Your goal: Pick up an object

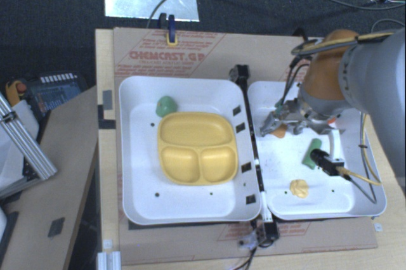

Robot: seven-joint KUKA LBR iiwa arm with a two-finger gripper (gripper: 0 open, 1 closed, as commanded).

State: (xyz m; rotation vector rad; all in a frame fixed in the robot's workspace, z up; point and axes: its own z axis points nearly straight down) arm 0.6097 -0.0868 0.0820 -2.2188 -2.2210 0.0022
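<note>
Orange scrap (277, 132) beneath my gripper (274, 125) (grip state — I cannot tell) in right bin (365, 202); nothing lifted yet.

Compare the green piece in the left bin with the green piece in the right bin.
The left bin's green piece is pale and rounded; the right bin's green piece is darker and elongated. The first touches the yellow tray's back corner; the second lies on the bin floor beside the arm's black fitting. Both are small and green.
</note>
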